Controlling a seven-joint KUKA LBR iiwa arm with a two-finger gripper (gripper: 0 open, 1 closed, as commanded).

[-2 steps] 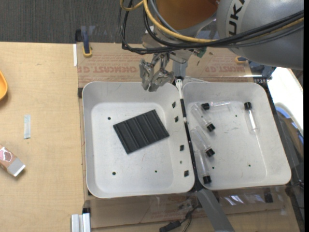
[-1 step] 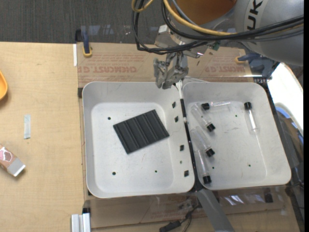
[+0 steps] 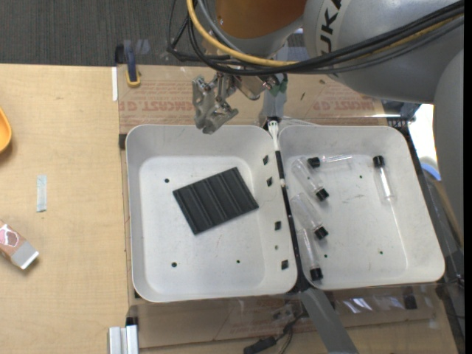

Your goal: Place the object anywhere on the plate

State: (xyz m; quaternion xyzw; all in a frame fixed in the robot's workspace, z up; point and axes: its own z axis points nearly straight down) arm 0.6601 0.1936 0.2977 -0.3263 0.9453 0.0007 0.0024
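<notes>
A dark ribbed rectangular plate [image 3: 215,200] lies flat and turned at an angle in the middle of the left bin [image 3: 147,271]. Several clear tubes with black caps lie in the right bin [image 3: 420,257]: one [image 3: 383,177] at the back right, one [image 3: 330,160] at the back left, and others [image 3: 310,220] along the left wall. My gripper [image 3: 212,111] hangs over the back rim of the left bin, well behind the plate and left of the tubes. Nothing shows beneath it.
Cables loop above the gripper, and the arm's grey body covers the top right. On the wooden bench left of the bins lie a small grey strip [image 3: 41,194], a pink and white block [image 3: 16,246] and an orange object [image 3: 3,133] at the edge.
</notes>
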